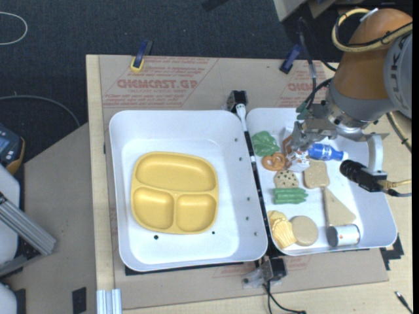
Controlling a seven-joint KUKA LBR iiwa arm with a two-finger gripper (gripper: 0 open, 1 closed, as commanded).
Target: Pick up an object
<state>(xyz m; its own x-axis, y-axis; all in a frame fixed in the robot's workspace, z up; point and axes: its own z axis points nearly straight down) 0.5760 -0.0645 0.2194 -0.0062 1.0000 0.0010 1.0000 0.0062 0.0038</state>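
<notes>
Gripper [296, 150] of the grey-and-orange arm hangs low in the right white bin [386, 224], grip state impossible to tell, beside a small brown pretzel-shaped plastic toy [274, 161], probably light, stiff and slick, best pinched across its outer loops.

The pincer [296, 150] hangs low over the right bin [386, 208], near its far left corner, just beside a pretzel [274, 161] and blue bottle [325, 152]. A yellow divided tray [175, 191] lies in the left bin [124, 136].
</notes>
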